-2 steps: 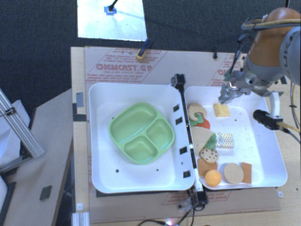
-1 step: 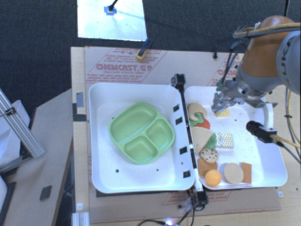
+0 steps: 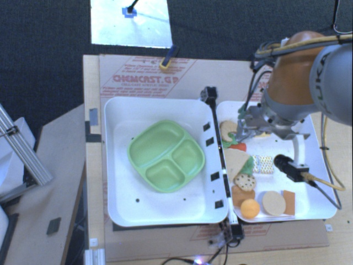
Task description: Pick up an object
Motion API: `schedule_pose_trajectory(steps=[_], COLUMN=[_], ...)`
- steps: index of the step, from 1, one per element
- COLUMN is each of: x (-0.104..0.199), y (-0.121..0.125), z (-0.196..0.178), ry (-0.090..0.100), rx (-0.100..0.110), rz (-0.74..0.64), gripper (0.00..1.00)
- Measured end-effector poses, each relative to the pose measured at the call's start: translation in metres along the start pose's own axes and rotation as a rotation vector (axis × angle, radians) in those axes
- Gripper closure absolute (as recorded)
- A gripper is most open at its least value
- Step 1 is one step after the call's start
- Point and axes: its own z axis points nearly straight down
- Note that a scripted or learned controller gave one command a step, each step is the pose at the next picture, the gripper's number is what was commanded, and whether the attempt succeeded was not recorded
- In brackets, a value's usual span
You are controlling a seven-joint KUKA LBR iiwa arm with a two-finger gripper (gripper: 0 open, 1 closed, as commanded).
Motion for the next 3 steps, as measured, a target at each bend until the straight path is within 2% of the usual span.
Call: schedule_pose_trajectory(steps=[1,2,3], x=[0.014,0.006,0.009], y=[-0.005,-0.010,-0.018], z=[-0.011,-0.015,0.002], ry=[0.000,0.000,-0.001], rx=[-0.004,-0.003,-0.002], rz=[0.000,0.005,0.006], gripper=[1.00,1.00,1.00])
